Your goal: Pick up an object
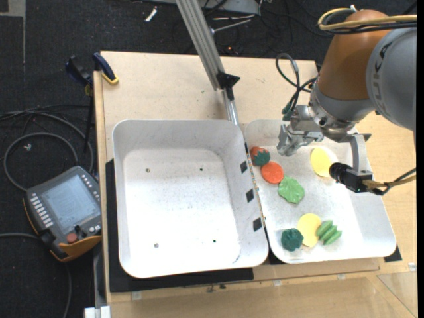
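My gripper (289,144) hangs over the back of the right bin (371,234), above and to the right of the toys there. Just left of it lies a small orange and green piece (260,156), with a round orange toy (272,173) below it. A green leafy toy (291,191) sits in the middle of the bin, and a yellow piece (321,161) lies to the gripper's right. Near the front are a dark green toy (291,238), a yellow disc (309,226) and a light green ridged toy (328,232). Nothing shows between the fingers.
The left bin (132,138) stands beside the right one, sharing a middle wall. A slanted metal pole (205,45) crosses above the bench's back. A teach pendant (63,207) lies off the bench to the left. A black camera unit (348,175) juts from the wrist.
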